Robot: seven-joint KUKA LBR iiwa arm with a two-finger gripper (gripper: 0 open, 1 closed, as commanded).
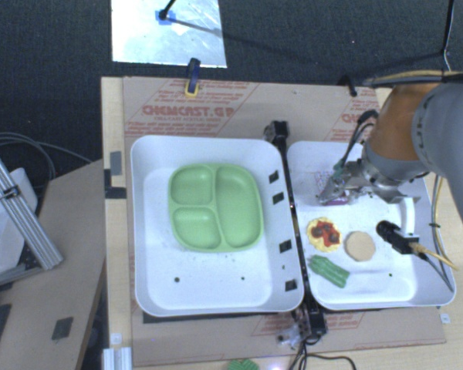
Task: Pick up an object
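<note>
My gripper (334, 192) is low in the right bin (428, 287), near its back left part. Right at its tip lies a small purple thing (333, 202), mostly hidden by the gripper; whether it is gripped I cannot tell. Just in front of the gripper sits a yellow toy pizza slice with red topping (324, 233). A round tan cookie (360, 246) lies to its right. Nearer the bin's front edge lies a green toy vegetable (329, 270).
The left bin (150, 284) holds a light green divided plate (215, 207). A black-clipped divider (287, 206) separates the two bins. The grey arm with its orange band (401, 122) reaches over the right bin's back right corner.
</note>
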